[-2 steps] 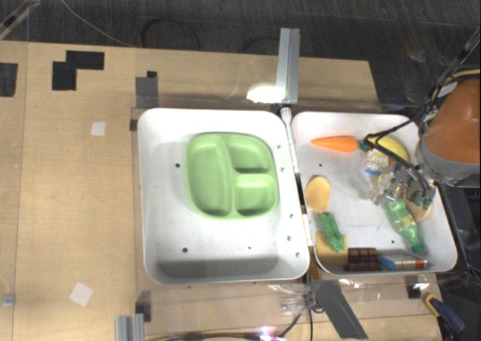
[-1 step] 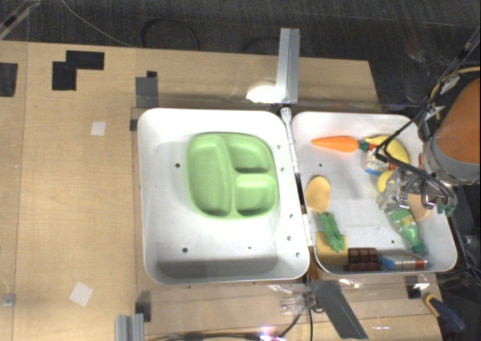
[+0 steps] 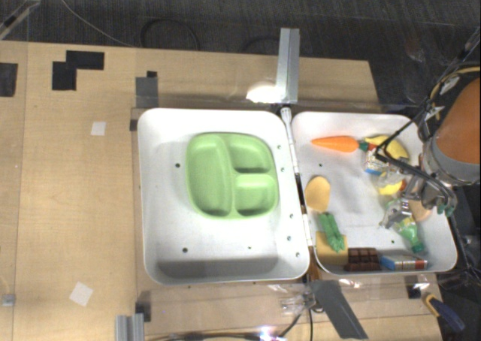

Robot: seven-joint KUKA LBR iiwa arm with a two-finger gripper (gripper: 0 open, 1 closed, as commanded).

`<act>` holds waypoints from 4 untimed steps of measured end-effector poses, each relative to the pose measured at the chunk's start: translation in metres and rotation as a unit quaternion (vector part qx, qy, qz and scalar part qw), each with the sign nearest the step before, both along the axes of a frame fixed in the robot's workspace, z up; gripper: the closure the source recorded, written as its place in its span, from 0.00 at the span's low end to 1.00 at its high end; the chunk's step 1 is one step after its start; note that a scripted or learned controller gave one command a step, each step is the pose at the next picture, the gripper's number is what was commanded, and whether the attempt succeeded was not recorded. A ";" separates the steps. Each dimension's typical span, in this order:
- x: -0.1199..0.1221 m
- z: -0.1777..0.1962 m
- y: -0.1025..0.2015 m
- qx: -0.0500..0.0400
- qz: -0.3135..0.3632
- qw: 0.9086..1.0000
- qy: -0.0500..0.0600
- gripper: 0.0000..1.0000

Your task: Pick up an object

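Over right bin — gripper, low.

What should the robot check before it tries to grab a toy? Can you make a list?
1. Gripper over the right bin: ok.
2. Fingers open: cannot tell.
3. Toy already held: cannot tell.
4. Toys crowded near the gripper, green one close beside it: not ok.
5. Carrot lying apart, easy to reach: ok.
6. Green tray sits in the left bin, out of the way: ok.
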State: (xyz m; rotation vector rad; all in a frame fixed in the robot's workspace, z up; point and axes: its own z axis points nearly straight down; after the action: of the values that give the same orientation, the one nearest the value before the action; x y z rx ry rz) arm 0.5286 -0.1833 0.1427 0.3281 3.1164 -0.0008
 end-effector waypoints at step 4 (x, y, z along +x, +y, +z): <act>0.129 -0.054 0.000 0.002 0.006 1.000 0.016 0.00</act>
State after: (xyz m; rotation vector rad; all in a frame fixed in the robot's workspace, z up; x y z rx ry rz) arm 0.6579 -0.1830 0.0884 0.3127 3.1503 -0.0007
